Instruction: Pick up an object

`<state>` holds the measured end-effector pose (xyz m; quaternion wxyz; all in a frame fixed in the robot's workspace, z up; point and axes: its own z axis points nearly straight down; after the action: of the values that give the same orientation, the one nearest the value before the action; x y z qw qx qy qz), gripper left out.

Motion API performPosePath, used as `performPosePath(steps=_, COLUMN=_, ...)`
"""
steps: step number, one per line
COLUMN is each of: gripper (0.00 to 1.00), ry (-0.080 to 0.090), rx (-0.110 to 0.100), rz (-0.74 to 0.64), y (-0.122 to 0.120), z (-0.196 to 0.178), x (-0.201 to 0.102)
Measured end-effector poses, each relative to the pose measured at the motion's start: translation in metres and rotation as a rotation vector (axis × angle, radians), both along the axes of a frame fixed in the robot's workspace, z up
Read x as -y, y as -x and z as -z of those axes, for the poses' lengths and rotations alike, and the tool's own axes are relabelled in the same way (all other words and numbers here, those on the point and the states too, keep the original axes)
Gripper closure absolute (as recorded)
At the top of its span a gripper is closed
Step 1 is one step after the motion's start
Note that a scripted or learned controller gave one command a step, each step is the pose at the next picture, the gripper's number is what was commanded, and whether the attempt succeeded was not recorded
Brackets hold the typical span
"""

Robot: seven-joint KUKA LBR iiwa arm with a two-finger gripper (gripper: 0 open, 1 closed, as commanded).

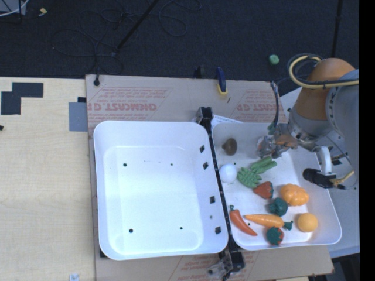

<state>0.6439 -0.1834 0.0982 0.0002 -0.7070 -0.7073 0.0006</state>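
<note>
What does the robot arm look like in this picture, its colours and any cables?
The arm is grey, with a rounded orange band above the wrist. A yellowish cable loops beside that band. The gripper is a small metallic assembly with dark parts.

The jaws hang low over the far part of the right-hand bin (328, 239), and every piece lies in that bin. A green leafy toy (255, 172) lies flat right at them, its stalk end pointing toward them; whether it touches them cannot be told. A brown round lump (229, 146) sits to their left, apart. A white ball (227, 172) rests beyond the leafy toy, against the bin's left wall. Nearer the camera from the jaws lie a red strawberry-like piece (263, 189), an orange pepper (293, 195), a dark green piece (278, 206), an orange carrot (265, 220), a red chilli (241, 222), a round orange fruit (306, 222), and a red-and-green piece (273, 235).
</note>
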Motion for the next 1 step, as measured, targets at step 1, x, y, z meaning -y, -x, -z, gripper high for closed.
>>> performPosePath(steps=1, gripper=1.0, ry=-0.001, rx=-0.005, rz=0.002, y=0.0847, z=-0.0187, x=0.0023)
